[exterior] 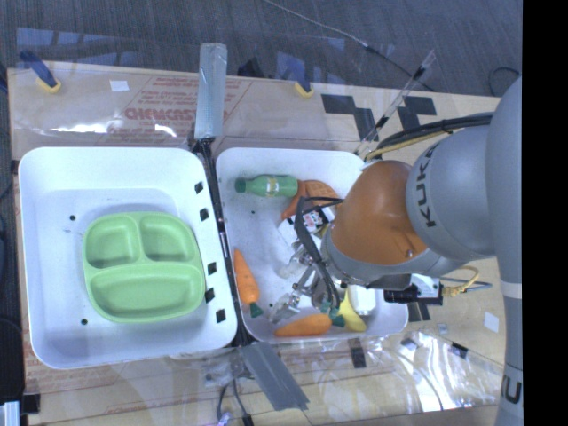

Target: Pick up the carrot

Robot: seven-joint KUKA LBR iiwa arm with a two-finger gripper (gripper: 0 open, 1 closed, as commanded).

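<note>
Two carrots lie in the right bin [266, 229]. One carrot [245, 277] rests along the bin's left wall, its green stem end pointing toward the front. A second carrot [303, 326] lies flat against the front wall. My gripper [299, 293] hangs low in the bin's front half, under the orange wrist band. It sits just above the front carrot and to the right of the wall-side carrot. I see nothing held in it. The wrist hides the bin floor behind it.
A green bottle [266, 185] lies at the back of the right bin beside an orange item [312, 192]. A yellow object [357, 316] sits near the front right corner. The left bin [44, 238] holds a green divided tray [142, 266].
</note>
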